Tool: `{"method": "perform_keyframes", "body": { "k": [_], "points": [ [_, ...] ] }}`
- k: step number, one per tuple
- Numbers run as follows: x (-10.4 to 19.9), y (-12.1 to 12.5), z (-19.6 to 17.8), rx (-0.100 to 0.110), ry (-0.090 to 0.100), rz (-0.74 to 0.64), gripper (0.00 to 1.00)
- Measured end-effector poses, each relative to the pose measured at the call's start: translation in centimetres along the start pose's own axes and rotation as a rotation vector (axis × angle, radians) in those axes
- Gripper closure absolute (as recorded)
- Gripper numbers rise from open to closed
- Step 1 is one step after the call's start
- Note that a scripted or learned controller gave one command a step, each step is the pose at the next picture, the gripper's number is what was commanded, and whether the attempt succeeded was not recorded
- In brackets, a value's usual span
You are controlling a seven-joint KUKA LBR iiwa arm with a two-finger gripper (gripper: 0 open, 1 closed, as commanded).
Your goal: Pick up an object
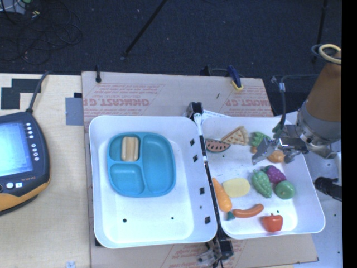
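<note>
In the right bin (312,219), toy foods lie spread apart w/ gaps, so each is easy to grab alone. The end effector (266,151) hangs low near the bin's top, just beside an orange bit (275,156) and a small green piece (258,139); its fingers look spread, w/ nothing pinched between them. Grapes (275,175), a green veg (261,183), a carrot (221,194), a sausage (247,211) and a tomato (273,222) wait below. The left bin (111,228) holds a blue tray (159,169) w/ bread (130,148) in one part, prob. out of the way.

two shallow white plastic bins (106,149); a sky-blue divided tray (159,169) bearing a tan bread piece (130,148); purple grapes (275,174), green grapes (261,183), an orange carrot (222,195), a red tomato (273,223)
</note>
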State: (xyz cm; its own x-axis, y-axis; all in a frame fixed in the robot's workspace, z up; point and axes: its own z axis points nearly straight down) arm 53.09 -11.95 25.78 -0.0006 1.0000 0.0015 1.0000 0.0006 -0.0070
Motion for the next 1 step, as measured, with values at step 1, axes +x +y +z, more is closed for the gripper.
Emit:
{"method": "perform_keyframes", "body": {
  "k": [1],
  "points": [
    [-4.42,1.64,8.58,0.006,0.0,0.002,0.0]
  ]
}}
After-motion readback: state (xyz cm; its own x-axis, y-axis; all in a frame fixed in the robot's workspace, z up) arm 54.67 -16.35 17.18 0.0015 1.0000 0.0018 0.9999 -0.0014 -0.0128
